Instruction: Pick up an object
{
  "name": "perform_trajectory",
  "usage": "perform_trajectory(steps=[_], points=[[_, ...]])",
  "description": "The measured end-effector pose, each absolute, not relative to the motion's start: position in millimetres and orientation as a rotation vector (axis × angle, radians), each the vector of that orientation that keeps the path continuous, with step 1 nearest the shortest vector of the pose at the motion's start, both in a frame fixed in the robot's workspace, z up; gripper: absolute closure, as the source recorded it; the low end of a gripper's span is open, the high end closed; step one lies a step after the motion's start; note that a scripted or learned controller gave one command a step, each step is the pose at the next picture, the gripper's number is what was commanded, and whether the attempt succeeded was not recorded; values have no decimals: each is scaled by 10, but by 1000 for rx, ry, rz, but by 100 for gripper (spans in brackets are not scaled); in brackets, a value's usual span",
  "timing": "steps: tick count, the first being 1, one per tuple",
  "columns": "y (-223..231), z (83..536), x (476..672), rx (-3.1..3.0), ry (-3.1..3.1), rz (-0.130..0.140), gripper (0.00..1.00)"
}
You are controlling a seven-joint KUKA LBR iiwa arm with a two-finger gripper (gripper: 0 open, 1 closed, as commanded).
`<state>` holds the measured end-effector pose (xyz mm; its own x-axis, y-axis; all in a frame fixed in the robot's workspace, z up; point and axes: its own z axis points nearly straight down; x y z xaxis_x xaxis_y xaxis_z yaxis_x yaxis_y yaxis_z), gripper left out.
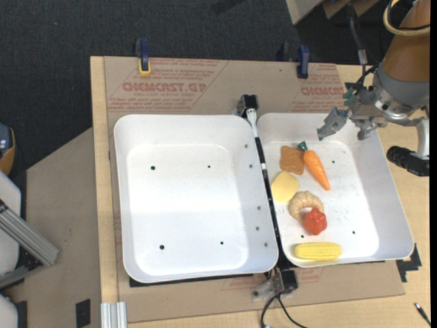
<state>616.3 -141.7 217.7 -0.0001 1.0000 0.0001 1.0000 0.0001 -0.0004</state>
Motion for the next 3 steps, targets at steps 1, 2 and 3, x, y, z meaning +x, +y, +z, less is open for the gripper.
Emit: perform_trajectory(steps=[1, 2, 3], points=[[-1295, 789, 6485, -2215, -2220, 2, 0], [-1310, 980, 6502, -2222, -2226, -4, 100], [-1121, 1106, 6678, -2221, -2227, -4, 100]])
